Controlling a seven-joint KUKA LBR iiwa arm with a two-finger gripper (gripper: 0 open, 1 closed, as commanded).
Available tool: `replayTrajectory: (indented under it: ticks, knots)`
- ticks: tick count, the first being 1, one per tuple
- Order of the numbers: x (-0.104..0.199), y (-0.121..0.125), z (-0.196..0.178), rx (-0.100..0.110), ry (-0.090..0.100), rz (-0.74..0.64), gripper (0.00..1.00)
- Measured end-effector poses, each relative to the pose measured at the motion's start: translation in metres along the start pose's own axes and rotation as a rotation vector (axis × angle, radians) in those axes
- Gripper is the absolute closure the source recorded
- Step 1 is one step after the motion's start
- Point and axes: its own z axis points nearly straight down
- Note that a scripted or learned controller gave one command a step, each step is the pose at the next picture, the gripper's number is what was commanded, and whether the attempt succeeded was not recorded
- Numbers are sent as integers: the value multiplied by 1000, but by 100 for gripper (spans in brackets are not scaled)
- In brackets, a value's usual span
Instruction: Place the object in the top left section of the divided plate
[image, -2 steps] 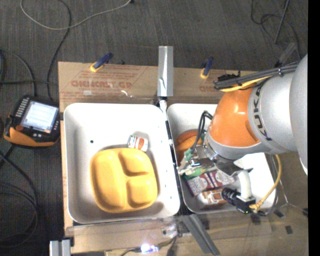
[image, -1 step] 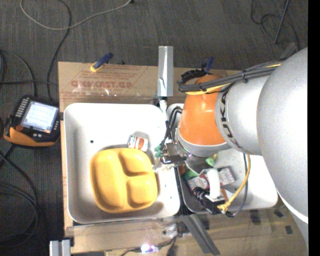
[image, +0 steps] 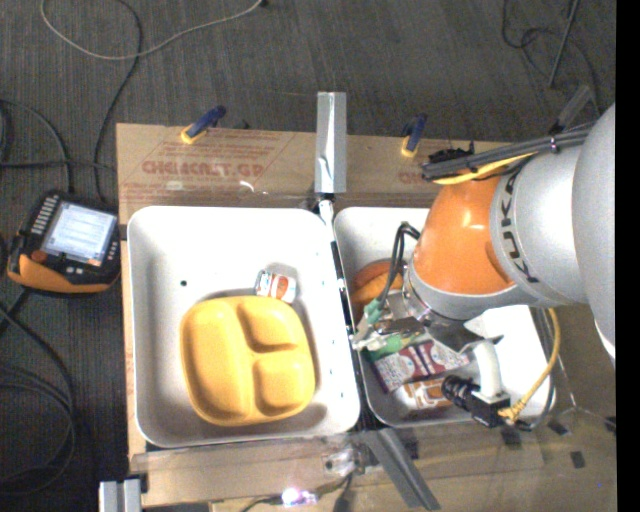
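Claw (image: 378, 325) low in right bin (image: 520, 330) over packets; grip state cannot be told. Yellow divided plate (image: 250, 358) in left bin (image: 160, 300), small can (image: 277, 285) at its far edge.

The grey arm (image: 560, 230) bears black letters that read "KUK", part of a brand name, running down its casing just right of the orange band. The brown board (image: 230, 165) behind the bins carries faded red print, too washed out to read. The carton (image: 410, 362) in the right bin has printing on its face, too small to make out
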Motion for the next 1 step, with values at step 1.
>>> replayTrajectory:
  ticks: [1]
  knots:
    - [53, 9, -22, 0, 3, -49, 100]
